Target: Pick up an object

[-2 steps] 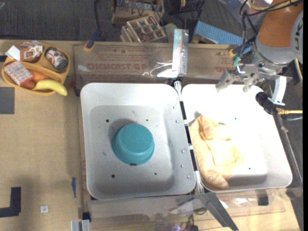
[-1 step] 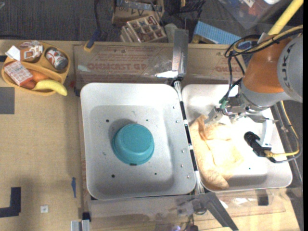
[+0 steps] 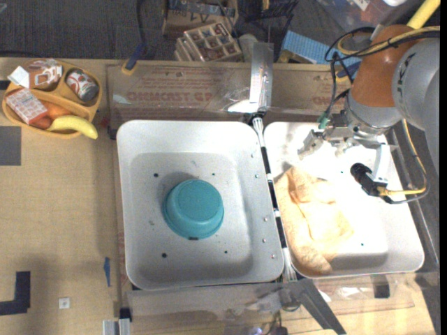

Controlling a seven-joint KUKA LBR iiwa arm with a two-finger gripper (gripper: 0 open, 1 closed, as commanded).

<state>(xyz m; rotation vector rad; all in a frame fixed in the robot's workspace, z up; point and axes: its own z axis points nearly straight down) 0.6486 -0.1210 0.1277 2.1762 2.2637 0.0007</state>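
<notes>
The nearest thing I could take is the tan cloth (image 3: 316, 218), crumpled in the right bin (image 3: 405, 257) at the lower right of the frame, its long axis running from upper left down toward the bin's bottom edge. My gripper (image 3: 328, 142) hangs over the top of that bin, just above and slightly right of the cloth's upper end; I cannot tell from here how it is set, and nothing is in it. The next move, I judge, is down-frame and a little left. A teal bowl (image 3: 195, 208) sits upside down mid-frame in the left bin (image 3: 140, 145), farther away. A tray of toy food (image 3: 49, 98) lies upper left.
</notes>
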